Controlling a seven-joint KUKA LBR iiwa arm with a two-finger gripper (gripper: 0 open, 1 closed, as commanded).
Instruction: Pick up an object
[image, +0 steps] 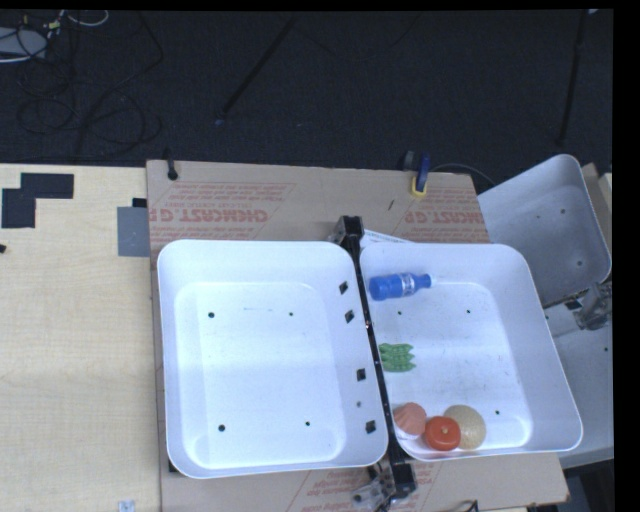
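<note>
Objects for picking all lie in the right-hand shallow white plastic bin (540, 340), which sits edge to edge with the left-hand shallow white plastic bin (180, 300) on a sheet of brown cardboard with red print (250, 205). A blue plastic bottle with a pale cap (400, 286) lies on its side near the far left corner of the right bin, cap pointing right. Just beside the shared wall, about halfway down, rests a small green ridged piece (397, 357). In the near left corner three round things crowd together: a pinkish-orange round piece (408, 417), a red round piece (442, 433) touching it, and a cream-coloured round piece (466, 424) pressed against the red one's right side. Small black clips (361, 374) line the seam between the bins. A pale grey metal plate (545, 225) stands tilted beyond the right bin's far corner. Whether the gripper is spread or closed, or has hold of anything, cannot be told, nor can the arm's pose.
</note>
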